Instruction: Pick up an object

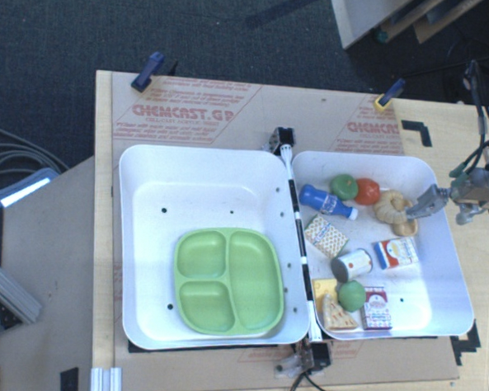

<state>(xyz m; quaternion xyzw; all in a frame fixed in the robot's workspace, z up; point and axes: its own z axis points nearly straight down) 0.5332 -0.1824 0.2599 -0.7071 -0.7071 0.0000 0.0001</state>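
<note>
The right bin (435, 314) holds several small items: a blue bottle (327, 201), a green ball (342, 186), a red tomato (367, 190), a beige pastry (392, 209), a checkered packet (325, 235), a small can (352, 263), a carton (395, 253), a cheese wedge (333, 307), a green lime (351, 295) and a red box (375, 308). My gripper (443, 209) hovers at the bin's right rim, just right of the pastry. Its fingers are spread open with nothing between them.
The left bin (145, 193) carries a green divided plate (229, 280). A black divider clip (283, 138) sits where the bins meet at the back. Blue (147, 70) and yellow-blue (389, 93) clamps hold the board's far edge. Cables hang at the right.
</note>
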